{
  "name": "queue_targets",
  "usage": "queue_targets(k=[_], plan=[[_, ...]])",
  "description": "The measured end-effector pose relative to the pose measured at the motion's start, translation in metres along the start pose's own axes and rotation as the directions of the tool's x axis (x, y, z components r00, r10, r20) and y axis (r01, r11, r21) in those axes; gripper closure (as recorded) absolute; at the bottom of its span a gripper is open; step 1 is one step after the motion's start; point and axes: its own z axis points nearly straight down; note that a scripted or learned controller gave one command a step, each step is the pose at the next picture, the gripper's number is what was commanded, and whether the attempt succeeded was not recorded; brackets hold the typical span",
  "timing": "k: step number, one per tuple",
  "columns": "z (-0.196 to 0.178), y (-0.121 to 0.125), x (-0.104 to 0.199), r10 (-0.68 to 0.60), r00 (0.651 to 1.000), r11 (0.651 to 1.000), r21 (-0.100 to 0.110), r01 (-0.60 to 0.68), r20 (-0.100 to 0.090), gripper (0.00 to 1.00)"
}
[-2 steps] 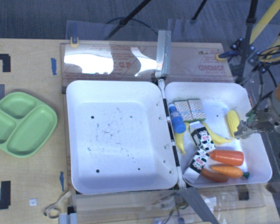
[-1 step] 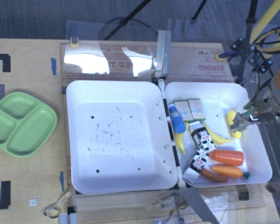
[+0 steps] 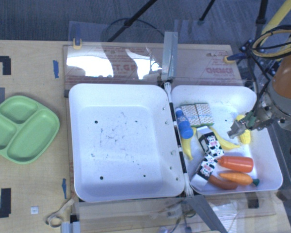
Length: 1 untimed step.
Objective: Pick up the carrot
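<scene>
Claw above right bin, its opening impossible to judge; nothing seen in its hold.
Carrot lies at the near side of that bin, just nearer than a red-orange piece, apart from the claw. Pickup not yet made; descent, closure and lift remain.

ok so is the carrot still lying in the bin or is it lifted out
Lying in the bin. The carrot rests flat near the front wall of the right bin, and the gripper hangs apart from it, farther back.
</scene>
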Motion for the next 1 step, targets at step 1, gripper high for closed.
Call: queue_targets(k=[1], plan=[[-0.0542, 0.0119, 0.0442, -0.393, 0.919, 0.919, -0.003, 0.393, 0.003, 1.00]])
